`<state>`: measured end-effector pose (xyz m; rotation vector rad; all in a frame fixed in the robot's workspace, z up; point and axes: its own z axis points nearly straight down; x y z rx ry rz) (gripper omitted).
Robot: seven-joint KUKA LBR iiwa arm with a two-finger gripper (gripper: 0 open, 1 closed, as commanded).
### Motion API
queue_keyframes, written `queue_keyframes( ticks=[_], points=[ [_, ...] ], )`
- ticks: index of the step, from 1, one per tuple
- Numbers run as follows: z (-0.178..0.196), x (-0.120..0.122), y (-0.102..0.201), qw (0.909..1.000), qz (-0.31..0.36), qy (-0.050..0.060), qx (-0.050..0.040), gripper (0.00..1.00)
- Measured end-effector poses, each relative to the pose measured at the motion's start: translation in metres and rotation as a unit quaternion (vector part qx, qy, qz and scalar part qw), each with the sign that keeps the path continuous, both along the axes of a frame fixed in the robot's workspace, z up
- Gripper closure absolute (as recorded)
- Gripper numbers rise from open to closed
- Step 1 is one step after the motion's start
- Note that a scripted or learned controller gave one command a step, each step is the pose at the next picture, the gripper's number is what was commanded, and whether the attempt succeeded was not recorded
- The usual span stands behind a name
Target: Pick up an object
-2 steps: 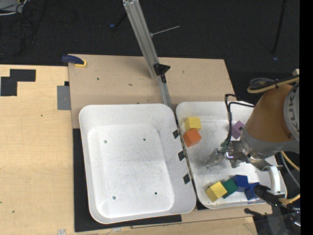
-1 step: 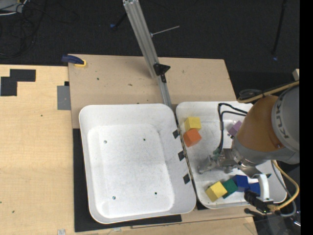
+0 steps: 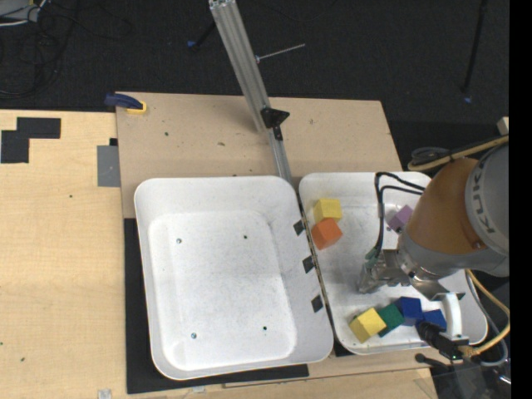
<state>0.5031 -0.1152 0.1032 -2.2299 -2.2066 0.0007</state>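
Observation:
The right bin (image 3: 349,191) holds a yellow block (image 3: 327,209) with an orange block (image 3: 326,233) just in front of it, near the bin's left wall. A purple block (image 3: 401,218) peeks out beside the arm at the right. Along the front lie a yellow block (image 3: 366,324), a green block (image 3: 391,317) and a blue block (image 3: 411,309), close together. My gripper (image 3: 371,278) reaches down into the middle of the right bin, just above that front group. Nothing shows between its fingers.
The left bin (image 3: 166,198) lies beside the right one, with black clips (image 3: 307,263) along the shared wall. A slanted aluminium rail (image 3: 246,66) rises behind the bins. The arm's grey and orange body (image 3: 453,214) covers the right bin's right side.

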Motion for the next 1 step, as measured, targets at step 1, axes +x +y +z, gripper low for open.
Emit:
queue_keyframes(
  ticks=[1],
  points=[
    [0.0623,-0.002,-0.0016,1.0,0.005,-0.003,-0.0015,1.0]
  ],
)
